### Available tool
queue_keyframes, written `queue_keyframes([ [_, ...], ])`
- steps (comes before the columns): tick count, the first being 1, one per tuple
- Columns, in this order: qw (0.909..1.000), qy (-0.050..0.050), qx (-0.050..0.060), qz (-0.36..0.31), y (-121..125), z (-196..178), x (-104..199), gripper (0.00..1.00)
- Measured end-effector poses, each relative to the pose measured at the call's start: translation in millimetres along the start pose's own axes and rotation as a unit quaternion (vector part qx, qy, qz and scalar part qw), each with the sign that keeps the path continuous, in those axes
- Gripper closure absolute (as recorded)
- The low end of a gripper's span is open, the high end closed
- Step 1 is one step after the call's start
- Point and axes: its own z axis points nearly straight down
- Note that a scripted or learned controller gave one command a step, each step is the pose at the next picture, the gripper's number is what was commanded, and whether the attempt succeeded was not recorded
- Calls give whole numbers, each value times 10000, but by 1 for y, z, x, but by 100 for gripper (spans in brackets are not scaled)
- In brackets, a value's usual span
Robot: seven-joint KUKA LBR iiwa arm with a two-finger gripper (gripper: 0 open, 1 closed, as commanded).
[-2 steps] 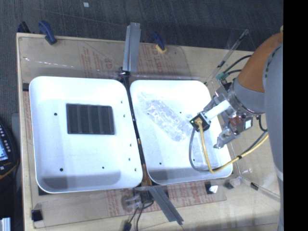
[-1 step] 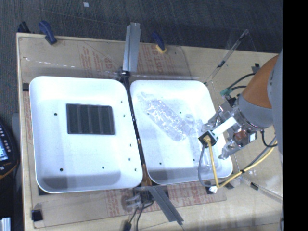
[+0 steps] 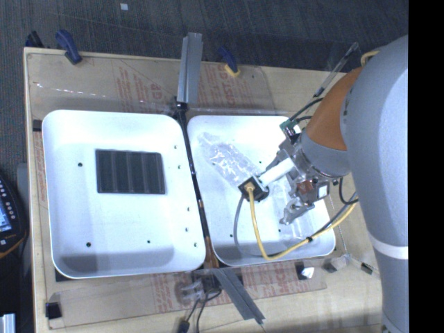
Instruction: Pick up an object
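Two bins sit side by side on the bench (image 3: 41, 82). The left bin (image 3: 62, 186) holds a ribbed mat (image 3: 130, 171). In the right bin (image 3: 229, 248) lies what seems a bag (image 3: 225, 157), with the gripper (image 3: 293, 212) just right of it.

1. A wooden bench board (image 3: 104, 82) carries 2 shallow white bins side by side, with red printed lettering visible on its bare surface.
2. The left bin (image 3: 62, 186) has a dark, ribbed rectangular panel (image 3: 130, 171) lying flat in its upper middle, and small dark holes dot its floor.
3. The right bin (image 3: 222, 245) touches the left bin along a dark seam.
4. A grey metal bar (image 3: 189, 66) stands over the seam at the far edge, and another grey bar (image 3: 239, 300) angles away at the near edge.
5. 2 blue clamps (image 3: 69, 47) (image 3: 228, 60) grip the far edge of the board.
6. Dark carpet (image 3: 208, 5) lies beyond the bench.
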Motion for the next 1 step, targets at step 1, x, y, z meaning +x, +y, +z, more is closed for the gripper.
queue_keyframes([
  [1, 9872, 20, -30, -1593, -35, -69, -11, 0],
])
